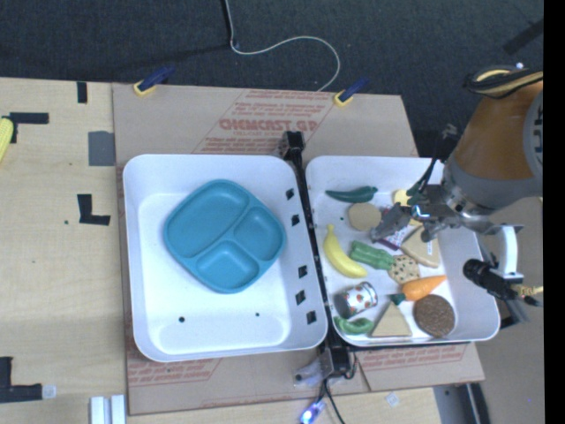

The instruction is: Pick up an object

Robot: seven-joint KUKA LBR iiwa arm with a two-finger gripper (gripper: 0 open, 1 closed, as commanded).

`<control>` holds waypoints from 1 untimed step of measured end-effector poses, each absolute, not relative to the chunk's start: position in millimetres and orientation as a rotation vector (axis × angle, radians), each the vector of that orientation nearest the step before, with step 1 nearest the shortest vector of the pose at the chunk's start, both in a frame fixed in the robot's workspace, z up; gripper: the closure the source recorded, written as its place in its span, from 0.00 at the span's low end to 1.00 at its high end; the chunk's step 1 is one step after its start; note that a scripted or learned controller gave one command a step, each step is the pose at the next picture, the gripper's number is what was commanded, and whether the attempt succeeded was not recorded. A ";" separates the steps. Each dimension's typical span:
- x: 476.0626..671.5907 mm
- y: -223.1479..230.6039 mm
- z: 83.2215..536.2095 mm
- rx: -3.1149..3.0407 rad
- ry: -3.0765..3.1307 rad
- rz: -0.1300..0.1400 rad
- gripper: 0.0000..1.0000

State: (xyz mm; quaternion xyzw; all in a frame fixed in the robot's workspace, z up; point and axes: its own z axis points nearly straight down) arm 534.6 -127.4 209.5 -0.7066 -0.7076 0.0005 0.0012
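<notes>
Small toy foods, among them a yellow plastic banana (pixel 341 253) and an orange plastic carrot (pixel 422 286), are kept in the right white bin (pixel 477 323). Above them the gripper (pixel 408 223) is seen; its opening cannot be told. A blue divided plate (pixel 224 235) is placed in the left white bin (pixel 150 325).

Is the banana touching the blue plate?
Apart. The camera view shows the banana in the right bin, the blue plate in the left, the bins' rims between them.

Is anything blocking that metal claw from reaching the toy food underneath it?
Nothing visible. The two-finger gripper hangs right over the crowded right white bin, beside a tan round cookie and a green pickle-like piece; no barrier lies between.
</notes>
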 end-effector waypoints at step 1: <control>485.1 -64.2 182.2 -2.210 -2.220 0.006 0.00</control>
